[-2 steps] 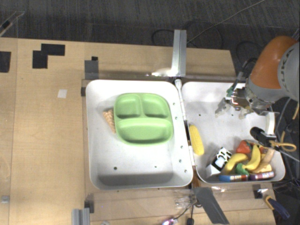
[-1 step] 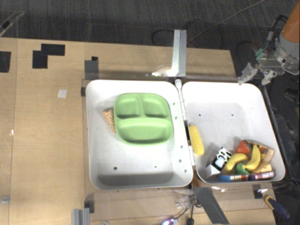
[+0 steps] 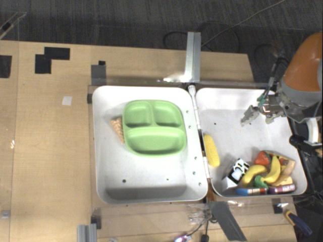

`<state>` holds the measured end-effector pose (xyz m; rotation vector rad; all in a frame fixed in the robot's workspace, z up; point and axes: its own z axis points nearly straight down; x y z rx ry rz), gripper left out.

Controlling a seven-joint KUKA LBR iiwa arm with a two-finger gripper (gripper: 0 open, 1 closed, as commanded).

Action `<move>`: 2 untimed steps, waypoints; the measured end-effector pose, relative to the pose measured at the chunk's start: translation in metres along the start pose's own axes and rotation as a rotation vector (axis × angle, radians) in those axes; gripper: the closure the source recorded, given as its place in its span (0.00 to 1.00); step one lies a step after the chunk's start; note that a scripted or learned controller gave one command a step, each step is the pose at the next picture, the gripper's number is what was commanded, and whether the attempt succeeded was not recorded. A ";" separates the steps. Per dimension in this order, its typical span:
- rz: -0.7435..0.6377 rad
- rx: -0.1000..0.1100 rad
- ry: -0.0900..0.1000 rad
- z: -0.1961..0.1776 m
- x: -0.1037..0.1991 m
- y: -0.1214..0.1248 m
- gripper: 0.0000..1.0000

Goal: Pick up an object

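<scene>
**Arm poised over the right bin, toys heaped in its near corner**

The grey arm with its orange band reaches in from the right and hangs over the far part of the right-hand shallow white bin. Its two-finger gripper points leftward above bare bin floor; the fingers stand spread apart with nothing between them.

The things to pick lie well apart from it, along the near side of that bin. A yellow corn cob rests against the left wall, by the divider. Towards the near right corner sits a small black-and-white box, and just beside it a heap of toy food: yellow bananas, a red-orange piece, a green piece, and some coloured sticks at the near rim.

In the left white bin lies a green three-compartment plastic tray, with a tan, speckled item showing partly from under its left edge.
</scene>
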<state>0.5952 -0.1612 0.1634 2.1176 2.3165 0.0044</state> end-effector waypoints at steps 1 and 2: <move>-0.032 -0.006 -0.003 0.075 -0.021 0.075 0.00; -0.103 -0.005 -0.002 0.022 -0.031 0.074 0.00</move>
